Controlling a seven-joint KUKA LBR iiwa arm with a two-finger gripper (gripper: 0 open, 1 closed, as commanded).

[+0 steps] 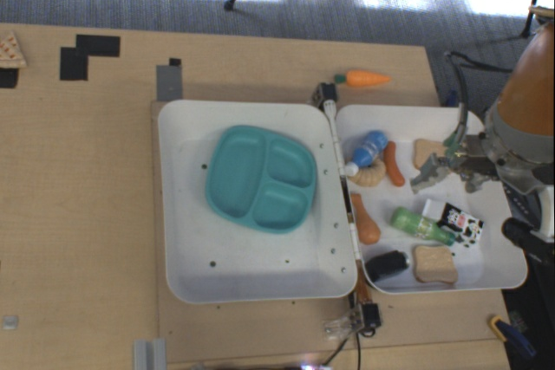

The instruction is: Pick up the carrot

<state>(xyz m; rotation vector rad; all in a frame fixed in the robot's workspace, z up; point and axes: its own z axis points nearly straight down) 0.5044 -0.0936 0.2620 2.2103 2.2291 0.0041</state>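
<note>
- We're seeing the carrot (368, 79) lying on the desk (87, 204) just behind the right bin (494, 277) (outside it, greens pointing left).
- We're watching the hand (444, 166) hovering over the right bin w/ fingers spread, gripping nothing.
- Teal plate (260, 178) is sitting in the left bin (251, 282).

We see a pale wooden bench (78, 212) carrying two shallow white bins side by side near its right edge. The left bin (186, 264) and the right bin (507, 273) meet along a central seam. A carrot (366, 80) lies directly on the bench just beyond the right bin's far rim, toward the far right corner. Black tape patches (87, 55) sit near the far left edge, and a small grey block (170, 82) stands at the left bin's far left corner. A cable clip (355, 321) rests at the near edge.
</note>
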